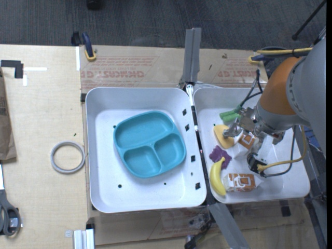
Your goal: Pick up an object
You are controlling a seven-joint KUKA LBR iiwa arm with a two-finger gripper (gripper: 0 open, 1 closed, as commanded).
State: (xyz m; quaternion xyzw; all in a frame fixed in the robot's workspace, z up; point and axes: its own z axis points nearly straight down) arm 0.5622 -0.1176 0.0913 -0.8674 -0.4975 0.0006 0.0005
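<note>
My gripper (237,132) is low in the right bin (290,188), over its upper middle part. Just to its left lies a yellow wedge-shaped piece (221,135), touching or nearly touching the gripper's tip. A small orange and white box (248,140) sits right under the wrist. Partly hidden behind the gripper, a green object (230,115) lies above it. A purple piece (219,153) and a banana (217,177) lie lower left of the gripper. An orange and white carton (241,182) rests near the bin's front.
The left bin (98,139) holds a blue three-compartment tray (149,143). A grey divider post (191,56) stands between the bins at the back. On the bench to the left lies a grey ring (68,156). A yellow cable (277,164) loops off the wrist.
</note>
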